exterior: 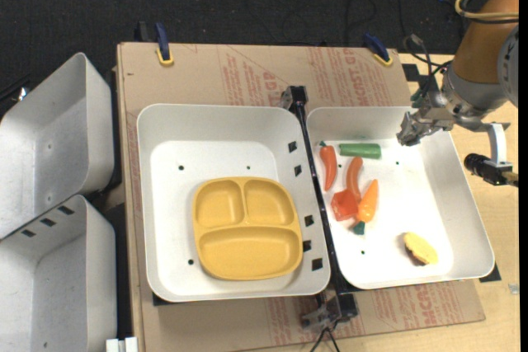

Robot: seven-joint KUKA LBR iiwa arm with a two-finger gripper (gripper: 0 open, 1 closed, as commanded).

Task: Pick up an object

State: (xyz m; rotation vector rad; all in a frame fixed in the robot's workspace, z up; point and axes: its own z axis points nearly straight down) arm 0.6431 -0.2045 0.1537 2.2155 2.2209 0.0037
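Gripper [410, 134] over top-right corner of right bin [462, 202], finger state can't tell, nothing visibly held. Green stick [360, 150] just left of it. Red chili [329, 166], red piece [348, 192], orange carrot [368, 201] further left & below. Yellow piece [420, 248] well below. Yellow divided plate [247, 227] far left in left bin [165, 177].

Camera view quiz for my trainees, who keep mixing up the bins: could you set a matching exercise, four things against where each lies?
Things:
1. yellow tray
2. green stick
3. yellow lump
4. gripper

Places:
A. near corner of the right bin
B. far end of the right bin, on its floor
C. over the right bin's far right corner
D. middle of the left bin

Pairs: 1-D, 2-B, 3-A, 4-C
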